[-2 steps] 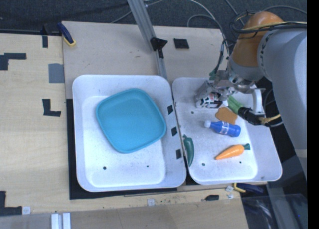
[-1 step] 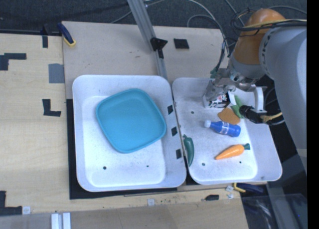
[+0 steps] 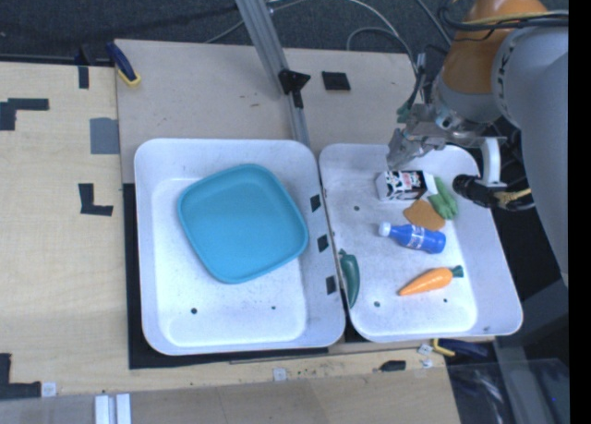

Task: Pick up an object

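The right bin [image 3: 480, 316] holds a blue bottle with a white cap [image 3: 415, 237], an orange carrot [image 3: 428, 281], a tan flat piece [image 3: 424, 213] with a green item [image 3: 445, 200] beside it, and a small black-and-white object [image 3: 404, 185]. A dark green pepper [image 3: 350, 273] lies on the bin's left rim. My gripper [image 3: 404, 156] hangs at the back of the right bin, directly above the black-and-white object and very close to it. Whether it touches that object is not visible.
The left bin [image 3: 162, 321] holds a turquoise square plate [image 3: 242, 222]. A slanted metal pole [image 3: 268, 39] rises behind the bins. Cables loop above the right bin near the arm. A yellow-blue clamp [image 3: 123, 64] lies on the bench's back left.
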Motion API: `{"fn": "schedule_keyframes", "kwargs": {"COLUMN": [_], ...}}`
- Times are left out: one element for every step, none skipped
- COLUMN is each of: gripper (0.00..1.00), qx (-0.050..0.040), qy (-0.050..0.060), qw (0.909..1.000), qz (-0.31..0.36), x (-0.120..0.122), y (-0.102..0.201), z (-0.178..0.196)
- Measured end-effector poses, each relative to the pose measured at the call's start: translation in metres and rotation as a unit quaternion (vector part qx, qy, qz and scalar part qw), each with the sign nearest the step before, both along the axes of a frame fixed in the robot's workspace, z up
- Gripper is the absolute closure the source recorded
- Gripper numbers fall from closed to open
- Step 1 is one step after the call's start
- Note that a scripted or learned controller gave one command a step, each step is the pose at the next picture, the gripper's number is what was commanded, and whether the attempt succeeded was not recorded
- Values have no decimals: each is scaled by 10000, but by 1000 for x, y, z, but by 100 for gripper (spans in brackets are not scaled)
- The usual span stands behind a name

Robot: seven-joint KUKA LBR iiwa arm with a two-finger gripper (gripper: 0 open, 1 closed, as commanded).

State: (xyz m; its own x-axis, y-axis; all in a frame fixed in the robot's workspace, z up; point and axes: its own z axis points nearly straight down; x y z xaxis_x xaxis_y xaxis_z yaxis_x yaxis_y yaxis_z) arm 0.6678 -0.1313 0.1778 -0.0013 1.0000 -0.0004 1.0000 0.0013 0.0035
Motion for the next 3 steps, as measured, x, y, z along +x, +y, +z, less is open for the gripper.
{"fn": "schedule_keyframes", "kwargs": {"gripper": [100, 100, 100], "qx": [-1, 0, 6], "qy": [-6, 19, 16], "qw": [10000, 10000, 10000], "qz": [-1, -5, 16], "x": [2, 2, -5], "y": [6, 6, 63], "z": [62, 61, 67]}}
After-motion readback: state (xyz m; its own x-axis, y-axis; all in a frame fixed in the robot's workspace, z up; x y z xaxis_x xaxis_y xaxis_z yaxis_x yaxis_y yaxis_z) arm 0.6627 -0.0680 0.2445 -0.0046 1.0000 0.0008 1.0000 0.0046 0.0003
